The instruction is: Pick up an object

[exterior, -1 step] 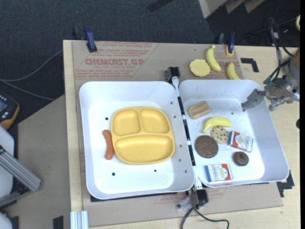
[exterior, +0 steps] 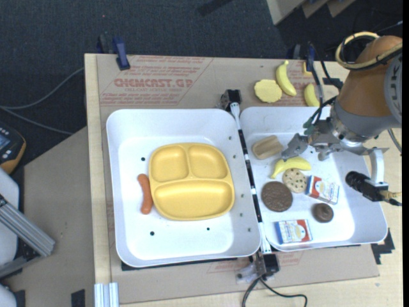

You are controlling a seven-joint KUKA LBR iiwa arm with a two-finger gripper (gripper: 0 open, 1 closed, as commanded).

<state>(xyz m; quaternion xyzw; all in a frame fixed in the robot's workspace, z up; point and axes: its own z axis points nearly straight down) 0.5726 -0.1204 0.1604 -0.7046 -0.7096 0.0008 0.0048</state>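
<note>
My gripper hangs over the back of the right bin, its two grey fingers spread open with nothing between them. Just below its left finger lies a small yellow banana. A tan bread piece sits to the left of the gripper. In front of the banana are a chip cookie, a round brown patty, a small white carton, a dark brown doughnut and a blue-and-red carton.
The left bin holds a yellow divided plate and a sausage beside it. Behind the right bin, on the bench, lie a banana, a flat yellow piece and another yellow fruit. The arm's body covers the right bin's back right corner.
</note>
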